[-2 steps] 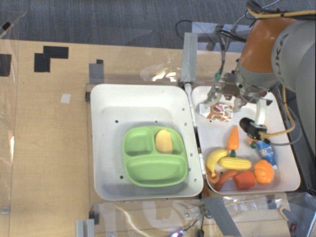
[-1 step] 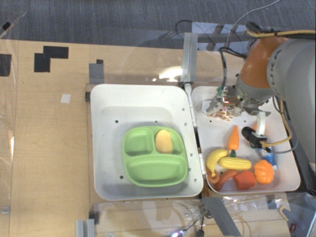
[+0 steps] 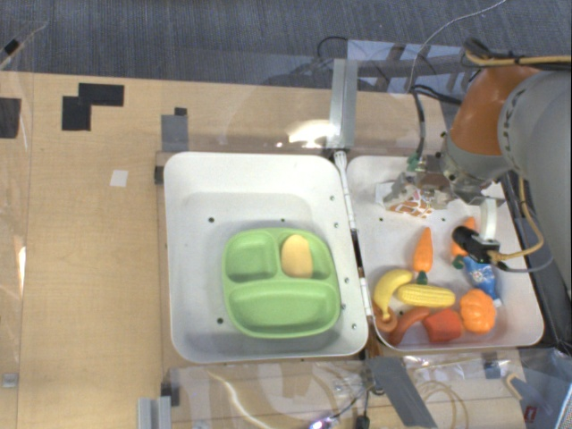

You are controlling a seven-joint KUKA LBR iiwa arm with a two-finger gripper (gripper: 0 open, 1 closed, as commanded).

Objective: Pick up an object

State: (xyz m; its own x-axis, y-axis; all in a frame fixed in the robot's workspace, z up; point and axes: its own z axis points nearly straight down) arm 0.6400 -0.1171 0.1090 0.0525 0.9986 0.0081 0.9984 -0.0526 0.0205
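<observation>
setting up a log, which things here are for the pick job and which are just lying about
For the job: tool, carrot, banana, corn, pumpkin, red block.
Lying about: green tray, yellow egg, left bin.

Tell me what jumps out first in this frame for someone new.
The green divided tray in the left bin, with a yellow egg-shaped item in its upper right compartment. Next, the pile of toy food at the right bin's near edge: banana, corn, carrot. The arm's orange band hangs over that bin's far right corner.

Pincer [image 3: 420, 189] blurred (fingers indistinct).
</observation>
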